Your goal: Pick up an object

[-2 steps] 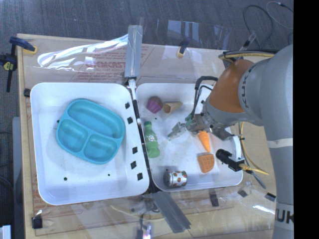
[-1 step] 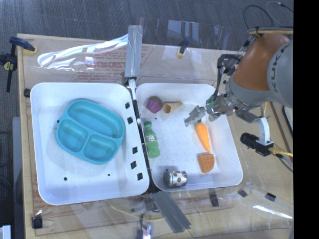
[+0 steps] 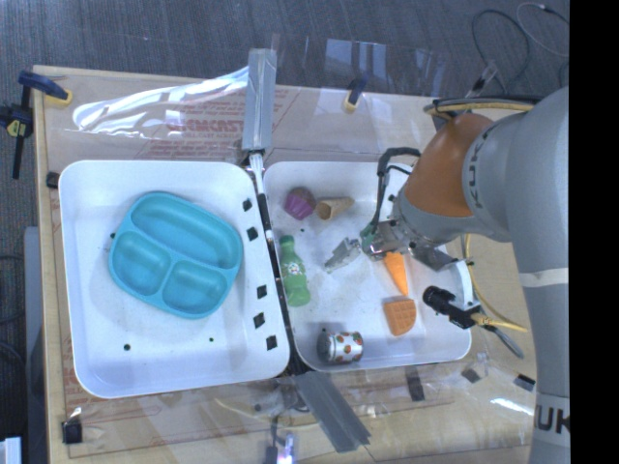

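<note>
Objects for picking lie scattered in the right white bin (image 3: 445, 356). Nearest the camera, by that bin's front wall, a small silver can with dark markings (image 3: 340, 347) lies on its side. Just behind it to the right sits an orange wedge-shaped block (image 3: 399, 315), and beyond that an orange carrot-shaped toy (image 3: 397, 272) points toward the front. Against the left wall of this bin lies a green plastic bottle with a white label (image 3: 293, 272).

Toward the middle, the gripper (image 3: 350, 250) of the grey arm reaches in from the right, low over the bin floor, just left of the carrot. Its metal tip looks slightly parted with nothing plainly between the fingers, though the angle makes this hard to judge.

Farther back rest a purple round ball-like toy (image 3: 300, 202) and a tan ice-cream cone (image 3: 335, 206), side by side.

The left white bin (image 3: 82, 346) holds a light-blue three-compartment plastic plate (image 3: 176, 252).
</note>
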`<action>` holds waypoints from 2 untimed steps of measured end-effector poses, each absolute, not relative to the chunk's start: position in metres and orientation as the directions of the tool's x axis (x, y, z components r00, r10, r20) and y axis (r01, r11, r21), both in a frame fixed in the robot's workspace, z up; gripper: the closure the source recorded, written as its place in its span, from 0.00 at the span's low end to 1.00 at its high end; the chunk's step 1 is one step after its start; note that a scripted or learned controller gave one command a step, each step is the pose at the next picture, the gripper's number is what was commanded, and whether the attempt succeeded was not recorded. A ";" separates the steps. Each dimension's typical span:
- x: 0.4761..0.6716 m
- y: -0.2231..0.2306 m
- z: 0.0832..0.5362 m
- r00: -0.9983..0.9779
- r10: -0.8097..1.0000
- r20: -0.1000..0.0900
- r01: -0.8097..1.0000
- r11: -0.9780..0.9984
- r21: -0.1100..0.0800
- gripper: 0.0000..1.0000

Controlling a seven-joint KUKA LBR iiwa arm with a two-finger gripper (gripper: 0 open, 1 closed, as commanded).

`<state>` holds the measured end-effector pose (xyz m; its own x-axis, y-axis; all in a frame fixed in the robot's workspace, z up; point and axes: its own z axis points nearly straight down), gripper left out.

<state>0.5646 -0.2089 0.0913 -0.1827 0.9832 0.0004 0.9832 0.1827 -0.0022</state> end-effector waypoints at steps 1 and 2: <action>0.543 -0.212 0.220 -0.161 0.987 -0.001 0.987 0.161 0.000 0.00; 0.566 -0.209 0.091 -0.215 0.977 0.000 0.977 0.215 -0.002 0.00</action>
